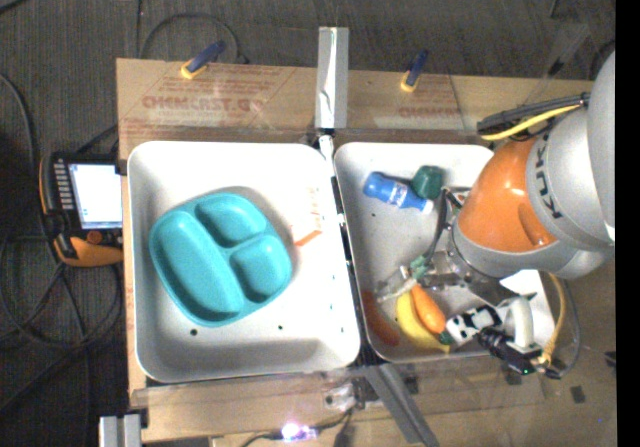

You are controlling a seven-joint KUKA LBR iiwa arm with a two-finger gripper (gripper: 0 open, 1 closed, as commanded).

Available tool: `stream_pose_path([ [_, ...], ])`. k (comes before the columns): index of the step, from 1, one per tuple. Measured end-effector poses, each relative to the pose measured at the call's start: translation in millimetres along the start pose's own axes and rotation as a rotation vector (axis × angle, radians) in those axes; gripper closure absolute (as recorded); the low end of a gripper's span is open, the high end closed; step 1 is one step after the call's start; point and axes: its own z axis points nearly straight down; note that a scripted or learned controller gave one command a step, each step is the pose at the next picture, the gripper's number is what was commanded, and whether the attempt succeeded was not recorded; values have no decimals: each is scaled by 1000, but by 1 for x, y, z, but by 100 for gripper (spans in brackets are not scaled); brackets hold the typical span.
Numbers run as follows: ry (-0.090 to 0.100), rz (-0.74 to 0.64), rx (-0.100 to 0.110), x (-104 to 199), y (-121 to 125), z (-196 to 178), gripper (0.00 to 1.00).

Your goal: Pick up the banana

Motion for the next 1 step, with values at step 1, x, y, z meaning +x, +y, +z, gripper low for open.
stream_pose_path([
  [1,-1,40,4,33,-3,-90,0],
])
